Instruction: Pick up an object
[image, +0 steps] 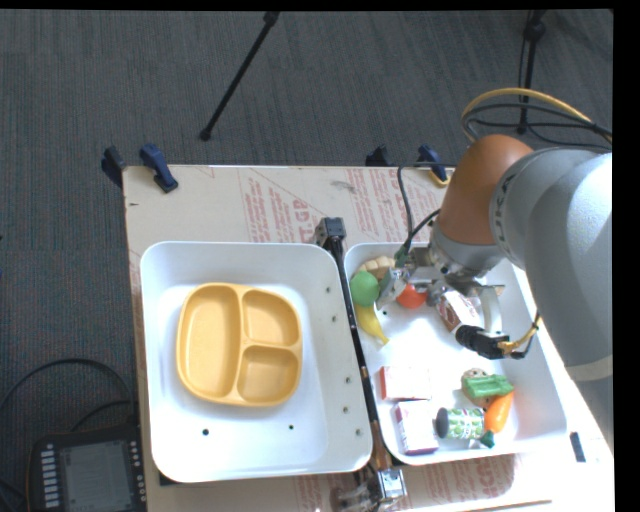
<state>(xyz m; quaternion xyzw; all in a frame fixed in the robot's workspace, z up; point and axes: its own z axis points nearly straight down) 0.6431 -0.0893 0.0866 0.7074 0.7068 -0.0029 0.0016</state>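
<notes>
Right bin (545, 400), upper left corner: the arm (560, 240) comes in from 3 o'clock and bends down over the far end of the bin, orange band (480, 190) facing the camera. The hand (418, 283) sits low among a cluster of toys there. Whether it is apart or together, I cannot tell (the wrist body covers most of it).

Things nearest the hand:
- red round piece (411, 296), just beside the hand at its 6 o'clock, possibly touching; cannot tell if it is gripped.
- green round fruit (364, 287), at the hand's 9 o'clock, close.
- beige lump (378, 266), at about 10 o'clock, against the bin's far left corner.
- yellow banana (373, 323), at 7 o'clock, lying along the bin's left wall.
- dark brown bottle-like item (459, 311), at 4 o'clock, under the wrist.

Further toward the near end: two white-and-red cartons (405, 383), a small green can (460, 424), a green block (486, 385), an orange carrot (499, 410), all well apart from the hand.

Left bin (160, 400) holds a yellow divided plate (240, 343), about centred. Both bins rest on the tabletop (250, 205).
</notes>
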